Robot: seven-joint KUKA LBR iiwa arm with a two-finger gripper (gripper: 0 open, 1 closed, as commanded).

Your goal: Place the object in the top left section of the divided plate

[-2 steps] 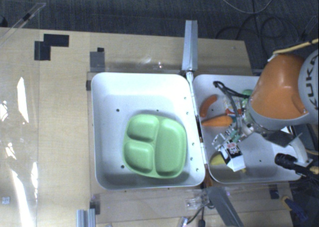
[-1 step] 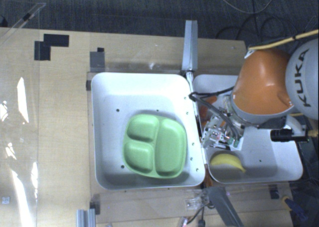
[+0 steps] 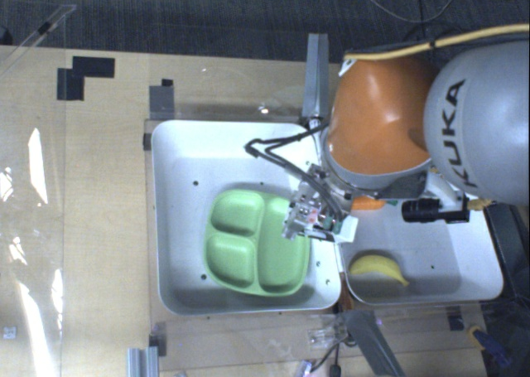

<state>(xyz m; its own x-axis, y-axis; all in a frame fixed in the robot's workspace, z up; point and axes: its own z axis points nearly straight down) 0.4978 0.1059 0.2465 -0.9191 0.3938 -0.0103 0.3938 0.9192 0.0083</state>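
In the left shallow white bin, end effector over the green divided plastic plate's right edge; grip state unclear. Yellow banana-shaped object in right bin.

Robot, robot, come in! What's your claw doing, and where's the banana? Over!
Gripper over green divided plate's right edge, left bin. Banana lying in right bin. Plate's top left section bare.

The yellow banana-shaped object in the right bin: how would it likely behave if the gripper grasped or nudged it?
The yellow object looks curved and smooth, so two fingers may slip off unless they close across its narrow width. Lying on the flat floor of the right bin, it would probably rock or pivot when nudged. It seems small, likely a light toy, though material is unclear.
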